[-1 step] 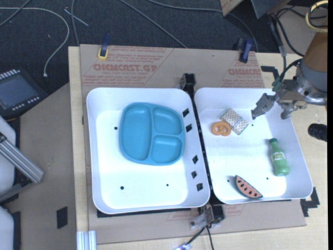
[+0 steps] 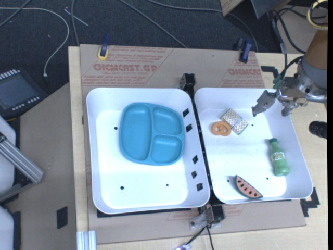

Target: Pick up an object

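White plastic bins sit side by side on a cardboard-topped bench [image 2: 156, 61], and judging by how things lie, the pick has not yet started: every object rests on a bin floor. The left bin [image 2: 104, 191] carries a blue divided plate [image 2: 152, 133]. The right bin [image 2: 299, 189] holds a green bottle [image 2: 279, 157], a watermelon slice toy [image 2: 247, 187], a checkered packet [image 2: 234, 121] and, touching it, an orange ring [image 2: 221, 128]. The gripper [image 2: 274, 103] hovers over the right bin's far right corner, near the packet but apart from it, fingers spread open with nothing between them. Grey cables trail across the dark floor beyond the bench.
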Motion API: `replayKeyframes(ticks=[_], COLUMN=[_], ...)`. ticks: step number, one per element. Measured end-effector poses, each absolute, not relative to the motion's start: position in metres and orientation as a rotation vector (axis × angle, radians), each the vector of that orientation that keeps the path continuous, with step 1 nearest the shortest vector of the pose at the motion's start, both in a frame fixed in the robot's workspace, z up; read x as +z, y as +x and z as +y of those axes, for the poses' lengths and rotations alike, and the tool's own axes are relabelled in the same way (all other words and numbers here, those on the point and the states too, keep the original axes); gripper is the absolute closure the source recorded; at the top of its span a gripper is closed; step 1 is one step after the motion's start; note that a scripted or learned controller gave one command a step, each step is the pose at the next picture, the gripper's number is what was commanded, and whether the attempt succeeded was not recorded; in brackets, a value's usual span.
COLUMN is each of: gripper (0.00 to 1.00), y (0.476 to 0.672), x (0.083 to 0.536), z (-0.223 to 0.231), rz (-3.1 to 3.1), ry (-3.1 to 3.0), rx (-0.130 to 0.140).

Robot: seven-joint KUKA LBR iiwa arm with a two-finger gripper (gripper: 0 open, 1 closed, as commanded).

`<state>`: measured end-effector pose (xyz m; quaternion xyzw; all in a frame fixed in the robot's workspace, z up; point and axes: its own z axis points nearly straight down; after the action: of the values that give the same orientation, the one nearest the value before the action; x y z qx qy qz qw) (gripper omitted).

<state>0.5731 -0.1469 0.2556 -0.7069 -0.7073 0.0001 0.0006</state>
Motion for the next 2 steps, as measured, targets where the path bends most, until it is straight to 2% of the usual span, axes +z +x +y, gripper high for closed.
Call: replayKeyframes(ticks=[1,2], gripper=[0.00,0.00], y=[0.567,0.574], x=[0.196,0.144], z=[-0.153,-0.159], rz=[-2.215,-2.218], ry=[-2.218,-2.218], rx=[0.006,0.004])
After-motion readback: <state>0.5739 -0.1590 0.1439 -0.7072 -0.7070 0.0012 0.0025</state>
